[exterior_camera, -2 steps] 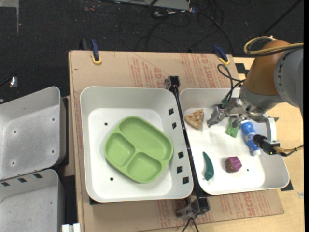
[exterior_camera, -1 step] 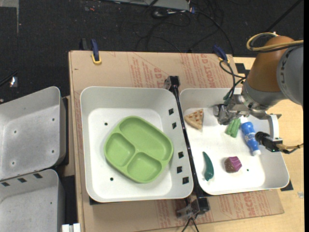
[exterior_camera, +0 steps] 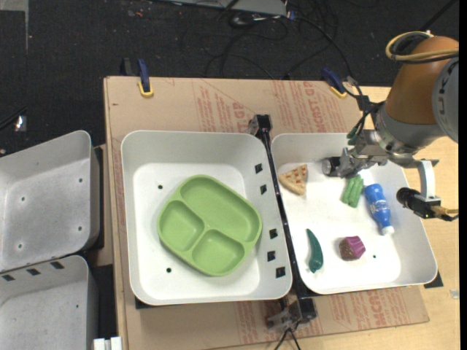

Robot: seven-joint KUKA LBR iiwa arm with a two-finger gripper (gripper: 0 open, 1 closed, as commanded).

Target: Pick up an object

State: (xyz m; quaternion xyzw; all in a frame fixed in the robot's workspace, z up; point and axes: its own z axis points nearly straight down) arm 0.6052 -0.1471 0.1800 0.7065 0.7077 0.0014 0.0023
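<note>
Cardboard-topped bench (exterior_camera: 197, 93) (two white bins (exterior_camera: 139, 195)) on dark, cable-strewn floor (exterior_camera: 219, 35).

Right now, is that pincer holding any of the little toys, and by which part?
It cannot be told. The pincer sits low over the right bin, right above the light green piece, but nothing visibly sits between its tips.

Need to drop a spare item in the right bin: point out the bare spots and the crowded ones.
Right bin: bare along the front wall, below the purple object and dark green pepper. Crowded at the back, where the gripper hangs by the pizza slice, green object and blue bottle.
</note>
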